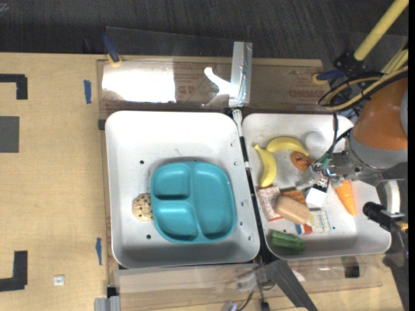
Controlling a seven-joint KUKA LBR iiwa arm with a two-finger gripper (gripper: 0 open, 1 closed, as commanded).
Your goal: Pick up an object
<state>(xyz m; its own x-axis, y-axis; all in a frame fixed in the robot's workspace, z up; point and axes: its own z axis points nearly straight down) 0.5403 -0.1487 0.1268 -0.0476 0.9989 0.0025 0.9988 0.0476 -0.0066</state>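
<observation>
The gripper hangs low in the right bin – just right of the yellow banana, close by it. I cannot tell its grip.

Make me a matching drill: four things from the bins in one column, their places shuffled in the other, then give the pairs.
Things:
1. teal divided plate
2. cookie
3. banana
4. green vegetable

Places:
A. upper part of the right bin
B. middle of the left bin
C. near the front edge of the right bin
D. left bin, against the plate's left side

Pairs: 1-B, 2-D, 3-A, 4-C
</observation>
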